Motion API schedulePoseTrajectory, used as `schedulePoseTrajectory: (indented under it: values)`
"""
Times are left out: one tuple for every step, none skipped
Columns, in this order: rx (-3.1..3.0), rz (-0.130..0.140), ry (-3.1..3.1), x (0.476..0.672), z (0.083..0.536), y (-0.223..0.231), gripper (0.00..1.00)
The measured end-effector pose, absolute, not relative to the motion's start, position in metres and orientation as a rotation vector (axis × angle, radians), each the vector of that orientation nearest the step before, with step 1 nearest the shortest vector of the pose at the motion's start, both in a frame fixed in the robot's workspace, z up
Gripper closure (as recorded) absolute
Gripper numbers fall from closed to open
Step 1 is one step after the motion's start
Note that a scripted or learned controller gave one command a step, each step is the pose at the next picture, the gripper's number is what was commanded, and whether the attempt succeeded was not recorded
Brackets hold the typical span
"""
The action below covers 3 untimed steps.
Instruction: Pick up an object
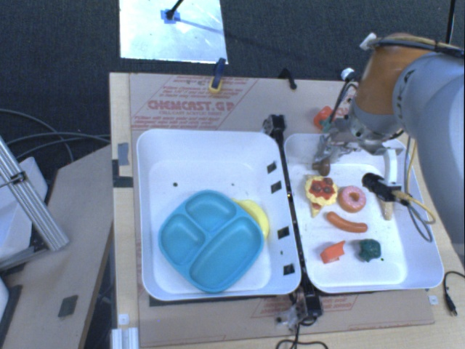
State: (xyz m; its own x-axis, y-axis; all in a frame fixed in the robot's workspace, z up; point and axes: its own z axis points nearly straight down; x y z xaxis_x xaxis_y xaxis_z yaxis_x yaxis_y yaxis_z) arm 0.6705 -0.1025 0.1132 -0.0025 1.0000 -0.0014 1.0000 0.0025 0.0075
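Observation:
My gripper (pixel 322 163) hangs over the back left part of the right bin (pixel 418 267), just behind a toy pizza slice (pixel 320 193). To the right of the slice lies a pink donut (pixel 352 198). In front of these I see a red-orange sausage (pixel 346 222), a small orange piece (pixel 333 252) and a dark green broccoli-like piece (pixel 369 249). Nothing visibly sits in the gripper.
The left bin (pixel 167 158) holds a blue divided plate (pixel 211 240) with a yellow thing (pixel 256 214) partly under its right rim. A small orange thing (pixel 322 116) sits behind the right bin. A black divider (pixel 285 195) runs between the bins.

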Motion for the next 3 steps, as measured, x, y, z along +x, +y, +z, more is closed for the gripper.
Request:
schedulePoseTrajectory:
  values:
    - [2.215,0.006,2.221,0.67,0.112,-0.102,0.0]
    - [2.223,-0.003,2.223,0.622,0.083,-0.101,0.0]
    - [2.217,0.004,2.214,0.671,0.086,-0.162,0.0]
